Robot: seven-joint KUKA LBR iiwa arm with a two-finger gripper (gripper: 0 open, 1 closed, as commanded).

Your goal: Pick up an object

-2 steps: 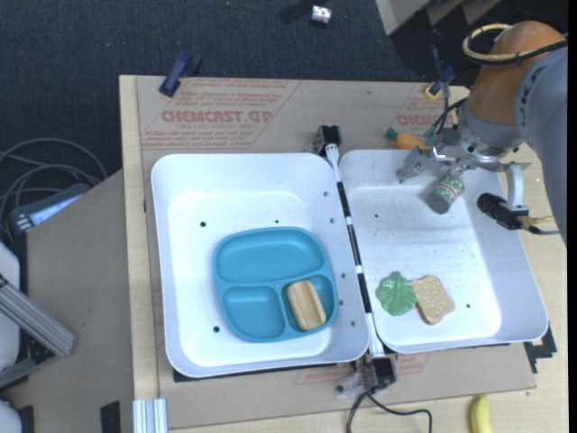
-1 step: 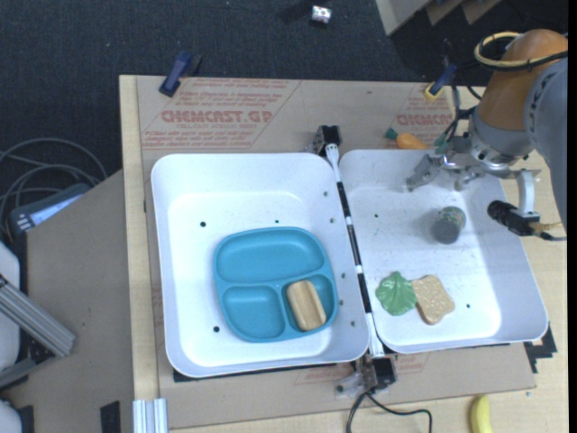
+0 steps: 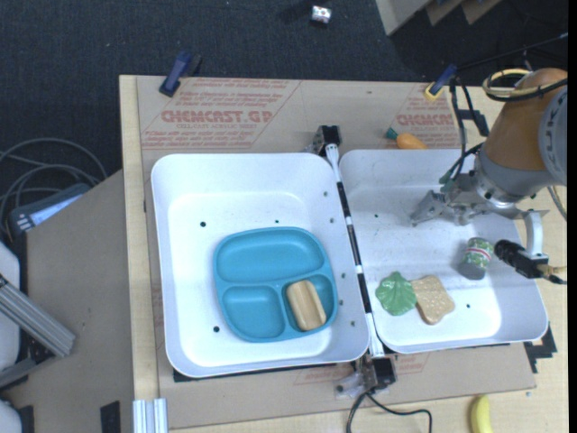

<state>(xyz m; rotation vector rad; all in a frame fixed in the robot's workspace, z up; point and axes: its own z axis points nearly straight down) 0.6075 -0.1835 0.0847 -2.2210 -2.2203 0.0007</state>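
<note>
Cracker (image 3: 435, 299) long axis diagonal beside leaf (image 3: 395, 294); hand (image 3: 431, 209) fingers spread, nothing between.

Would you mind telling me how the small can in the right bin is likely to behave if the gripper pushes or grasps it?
The can looks round-sided, so a side push may tip or roll it. It seems small, probably light. Its smooth label could slip between the fingers.

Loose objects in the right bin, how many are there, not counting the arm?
3. A small can stands near the right side, a green leafy piece lies toward the front, and a tan cracker-like piece touches its right edge. The arm may hide others.
</note>
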